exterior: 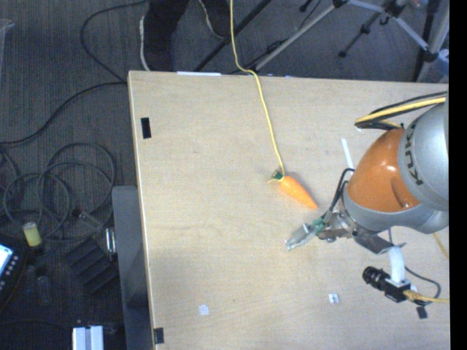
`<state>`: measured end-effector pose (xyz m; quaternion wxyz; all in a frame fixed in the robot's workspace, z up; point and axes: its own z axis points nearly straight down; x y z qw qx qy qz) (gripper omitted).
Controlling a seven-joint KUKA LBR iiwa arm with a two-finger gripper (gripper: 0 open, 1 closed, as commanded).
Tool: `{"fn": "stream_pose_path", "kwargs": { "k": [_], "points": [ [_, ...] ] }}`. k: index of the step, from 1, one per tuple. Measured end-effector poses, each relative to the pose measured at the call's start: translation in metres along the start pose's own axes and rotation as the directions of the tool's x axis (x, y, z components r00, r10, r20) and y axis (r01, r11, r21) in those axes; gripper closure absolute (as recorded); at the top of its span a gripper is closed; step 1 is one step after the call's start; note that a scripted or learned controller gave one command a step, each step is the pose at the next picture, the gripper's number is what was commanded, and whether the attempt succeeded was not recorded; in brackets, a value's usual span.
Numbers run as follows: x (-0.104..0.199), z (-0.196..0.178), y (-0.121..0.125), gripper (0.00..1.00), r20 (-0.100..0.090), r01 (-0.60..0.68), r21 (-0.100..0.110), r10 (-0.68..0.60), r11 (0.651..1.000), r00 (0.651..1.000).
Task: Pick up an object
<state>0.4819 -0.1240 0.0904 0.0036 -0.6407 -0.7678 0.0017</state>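
Pale bench (219, 195), orange carrot (295, 189) — tool (299, 238) just beside it

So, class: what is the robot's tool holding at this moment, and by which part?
Nothing. The tool sits on the bench below the orange carrot, apart from it.
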Motion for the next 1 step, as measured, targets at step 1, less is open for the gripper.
{"fn": "stream_pose_path", "kwargs": {
  "k": [1],
  "points": [
    [-0.0255,0.0073,0.0622,0.00,0.004,0.014,-0.003,-0.014,1.000,1.000]
  ]
}}
